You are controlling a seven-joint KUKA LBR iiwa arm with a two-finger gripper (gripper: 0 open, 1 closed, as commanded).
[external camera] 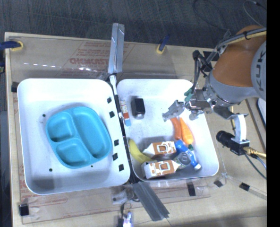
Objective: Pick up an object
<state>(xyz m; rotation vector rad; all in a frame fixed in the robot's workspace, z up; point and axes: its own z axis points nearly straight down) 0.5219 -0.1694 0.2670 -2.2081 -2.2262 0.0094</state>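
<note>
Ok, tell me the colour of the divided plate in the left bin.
Light blue plate; the camera view shows it.

Two orange carrots (183,129) lie side by side by the right bin's (154,90) right wall.

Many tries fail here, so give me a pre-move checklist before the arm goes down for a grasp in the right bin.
1. Gripper over the right bin: ok.
2. Nothing seen between the fingers: ok.
3. Target nearby: carrot lies just below the gripper: ok.
4. Carrot free of neighbours: not ok, its lower end is close to the blue bottle.
5. Finger opening wide enough: cannot tell.
6. Blue tray sits apart in the left bin: ok.
</note>
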